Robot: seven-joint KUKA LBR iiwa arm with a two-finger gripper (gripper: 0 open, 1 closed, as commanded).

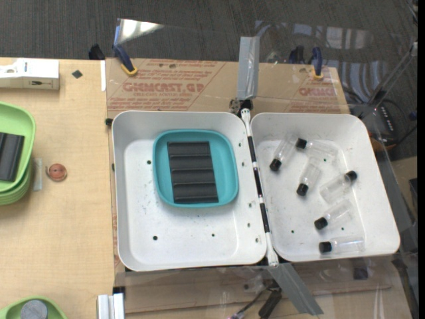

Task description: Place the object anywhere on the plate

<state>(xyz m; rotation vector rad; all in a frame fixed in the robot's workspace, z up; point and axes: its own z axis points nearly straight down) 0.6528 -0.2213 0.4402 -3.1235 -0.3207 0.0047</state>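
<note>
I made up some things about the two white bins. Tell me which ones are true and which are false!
1. The teal plate sits in the left bin. True.
2. A vial lies on the plate. False: the plate holds only a dark ribbed insert; the clear vials are all in the right bin.
3. The vials have black caps. True.
4. The vials stand upright in a neat row. False: they lie scattered on their sides.
5. The bins sit side by side. True.

A teal plate (196,168) bearing a dark grey ribbed insert (192,173) sits in the white left bin (133,224); right of it, clear black-capped vials (309,178)
</note>
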